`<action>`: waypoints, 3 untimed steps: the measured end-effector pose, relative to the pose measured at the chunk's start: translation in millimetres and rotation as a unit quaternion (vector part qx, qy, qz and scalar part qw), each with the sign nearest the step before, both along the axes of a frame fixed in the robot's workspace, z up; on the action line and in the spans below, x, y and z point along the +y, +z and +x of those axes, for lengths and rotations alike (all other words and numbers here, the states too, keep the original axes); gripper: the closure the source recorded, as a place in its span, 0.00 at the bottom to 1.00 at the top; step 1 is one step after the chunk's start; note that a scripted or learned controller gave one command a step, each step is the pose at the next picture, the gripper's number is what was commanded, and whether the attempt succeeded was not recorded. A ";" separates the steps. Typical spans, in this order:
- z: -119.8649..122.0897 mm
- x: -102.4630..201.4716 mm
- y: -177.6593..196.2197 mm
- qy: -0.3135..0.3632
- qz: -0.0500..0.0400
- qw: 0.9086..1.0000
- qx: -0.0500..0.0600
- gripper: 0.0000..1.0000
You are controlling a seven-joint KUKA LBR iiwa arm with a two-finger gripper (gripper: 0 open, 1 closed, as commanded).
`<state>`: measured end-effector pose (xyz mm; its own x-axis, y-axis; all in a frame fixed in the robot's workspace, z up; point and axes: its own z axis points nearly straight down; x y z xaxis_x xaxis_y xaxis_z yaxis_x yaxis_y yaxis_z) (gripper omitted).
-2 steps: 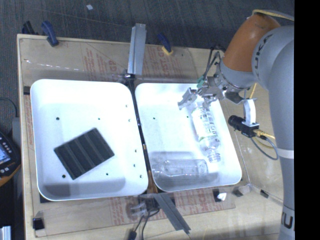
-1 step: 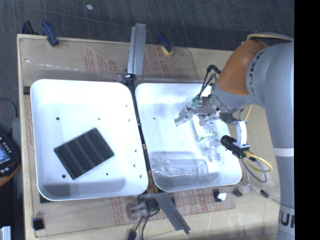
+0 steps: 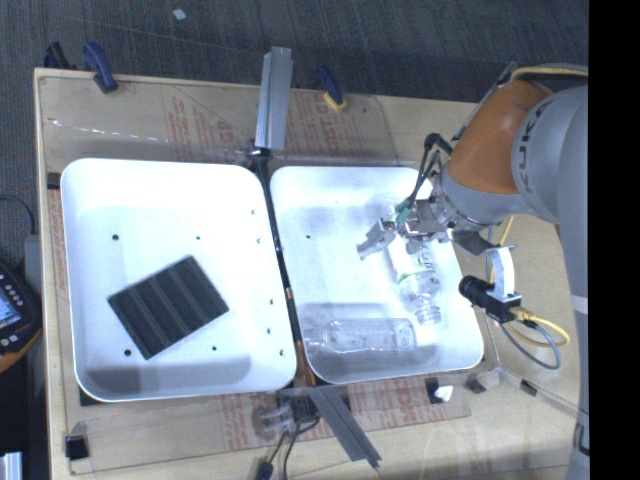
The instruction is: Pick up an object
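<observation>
Pincer (image 3: 385,236) hangs low in right bin (image 3: 330,193), fingers spread, nothing between them. Clear bottle (image 3: 418,280) lies just beside it, second bottle (image 3: 360,336) nearer bin's front wall. Pick not yet done.

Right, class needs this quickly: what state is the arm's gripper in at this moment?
Gripper: low in the right bin, just above a clear plastic bottle; whether it is open or closed cannot be told.
</observation>
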<state>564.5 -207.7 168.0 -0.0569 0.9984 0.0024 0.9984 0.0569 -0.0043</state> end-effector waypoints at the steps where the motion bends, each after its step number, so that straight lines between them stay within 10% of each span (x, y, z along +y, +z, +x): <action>1: 9.5 -2.4 -29.3 -0.122 -0.001 0.993 0.001 0.00; 2: -11.2 5.2 36.3 -0.039 -0.001 0.999 -0.002 0.00; 3: 2.8 8.1 14.0 -0.034 -0.001 0.999 0.000 0.00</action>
